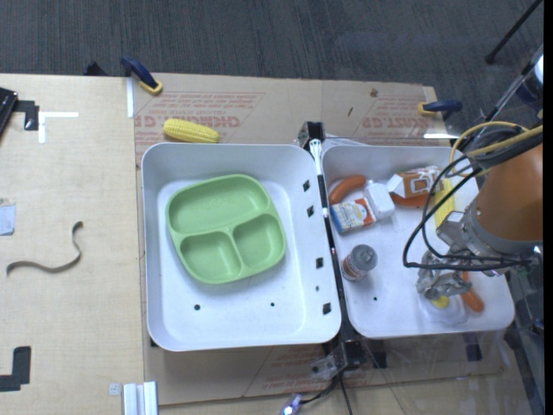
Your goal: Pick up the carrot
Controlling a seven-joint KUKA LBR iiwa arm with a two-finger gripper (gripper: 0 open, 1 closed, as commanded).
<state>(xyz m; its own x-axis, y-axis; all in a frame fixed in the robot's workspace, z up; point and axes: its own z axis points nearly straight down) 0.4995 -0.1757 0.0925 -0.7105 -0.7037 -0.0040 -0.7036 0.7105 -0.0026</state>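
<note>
- Arm reaches in from the right, gripper (445, 285) down low in the right bin (380, 318), near its front right corner.
- Carrot (472, 301): small orange piece just to the right of the fingertips, touching or nearly touching, close to the bin's front edge. Only a bit shows; the rest is hidden by the gripper body.
- Long axis looks to run from upper left to lower right, with the visible end pointing at the front right corner. A rough call, too little of it is in sight.
- Something yellow (441, 300) sits right under the fingertips; can't tell what.
- Gripper state: can't tell how wide it is or whether it has anything, metal and cables clutter that spot.
- Judgement: gripper is offset left of the carrot, so it needs a small shift right and fingers set across that slanted axis.
- Elsewhere: green plate (226, 227) in the left bin (173, 318), corn cob (190, 130) on the bench behind, can (359, 261) and sausage (347, 186) in the right bin.
</note>
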